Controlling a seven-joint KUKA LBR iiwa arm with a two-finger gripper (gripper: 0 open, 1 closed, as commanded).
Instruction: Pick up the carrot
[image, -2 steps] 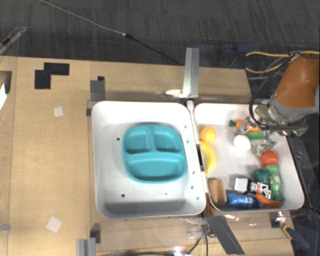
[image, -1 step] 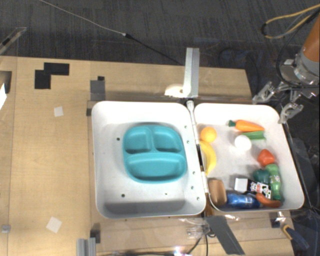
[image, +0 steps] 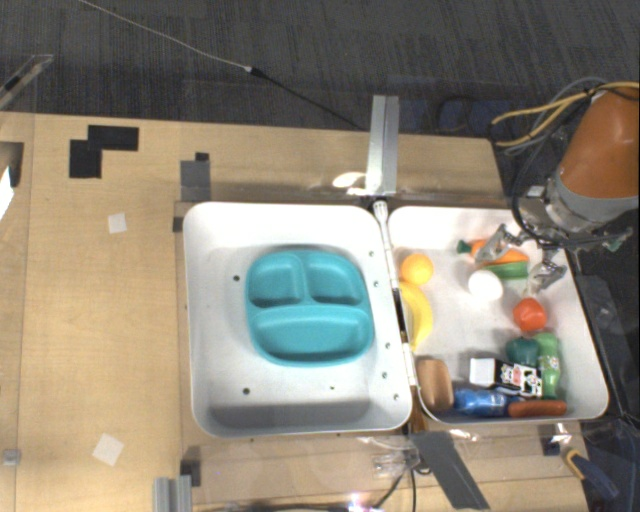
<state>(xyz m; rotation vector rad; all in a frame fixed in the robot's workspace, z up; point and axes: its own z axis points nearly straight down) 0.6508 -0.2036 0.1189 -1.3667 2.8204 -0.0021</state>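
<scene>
— Starting from the near edge, what lies in your right bin (image: 590, 385)?

— Along the near wall I see a brown bread-like piece (image: 434, 382), a blue object (image: 479, 402) and a red sausage-shaped item (image: 537, 407). Just behind them sit a small white-and-black box (image: 483, 371), a printed carton (image: 520, 377) and a green bottle (image: 547, 362).

— And farther in?

— A tomato (image: 530, 315) near the right wall, a banana (image: 418, 313) by the left wall with a lemon (image: 416, 268) beyond it, and a white ball (image: 485, 284) between them.

— Where is the carrot?

— The carrot (image: 507, 255) lies at the far end of that bin, orange with green at its left tip, next to a green vegetable (image: 510, 269) just nearer than it.

— And your hand?

— My gripper (image: 522, 255) hangs low over the carrot, fingers spread, one on the left side of it, the other (image: 546, 272) on the right. I cannot tell whether they touch it; nothing is lifted.

— The left bin (image: 215, 300)?

— It holds a teal divided plate (image: 306, 305), near its middle, well apart from my hand.
</scene>
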